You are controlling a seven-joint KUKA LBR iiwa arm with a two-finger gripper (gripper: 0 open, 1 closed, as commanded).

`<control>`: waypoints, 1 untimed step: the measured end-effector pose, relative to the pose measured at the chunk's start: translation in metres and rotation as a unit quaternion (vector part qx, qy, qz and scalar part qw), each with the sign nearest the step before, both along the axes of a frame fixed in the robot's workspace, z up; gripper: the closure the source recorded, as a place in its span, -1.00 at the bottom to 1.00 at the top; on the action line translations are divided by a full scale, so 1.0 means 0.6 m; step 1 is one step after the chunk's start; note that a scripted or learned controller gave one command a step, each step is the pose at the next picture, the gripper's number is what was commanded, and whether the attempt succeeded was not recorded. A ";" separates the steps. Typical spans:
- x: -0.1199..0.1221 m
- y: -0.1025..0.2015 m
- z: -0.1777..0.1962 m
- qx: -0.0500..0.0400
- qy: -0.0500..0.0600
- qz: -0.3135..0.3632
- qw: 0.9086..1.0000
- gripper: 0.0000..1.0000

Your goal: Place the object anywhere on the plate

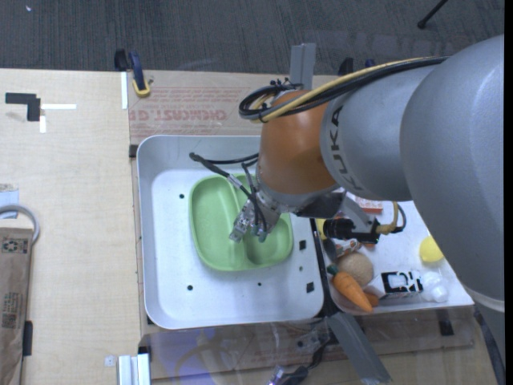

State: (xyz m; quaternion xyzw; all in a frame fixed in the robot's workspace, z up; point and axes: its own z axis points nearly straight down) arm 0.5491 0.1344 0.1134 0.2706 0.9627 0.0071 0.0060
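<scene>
Desk (72, 215) is light wood; a brown paper bag (14, 287) lies at its far left edge, well left of the plate. Left bin (164, 239) is shallow and white, and the plate (210, 215) sits inside it, roughly in the middle. Plate is pale green, a rounded oblong, long axis running from upper left to lower right, flat on the bin floor.

Pincer (250, 224) hangs over the right half of the plate, pointing down and a little left, tips low over the green surface; contact cannot be judged. Fingers look close together, a narrow gap, but whether anything sits between them cannot be told, too small and blurred. Arm (401, 127) is grey with an orange band, coming in from the right of the plate and covering much of the right bin (453, 295).

Right of the plate, in the right bin: a carrot (354, 289), orange, long axis upper left to lower right, thick end toward the plate; it is off the plate, just past the wall between the bins. A brownish round thing (357, 267) touches it from above. Further right, a yellow item (431, 250) near the arm.
</scene>
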 end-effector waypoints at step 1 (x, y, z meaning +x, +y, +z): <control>0.028 -0.004 -0.017 -0.001 0.003 0.080 0.997 1.00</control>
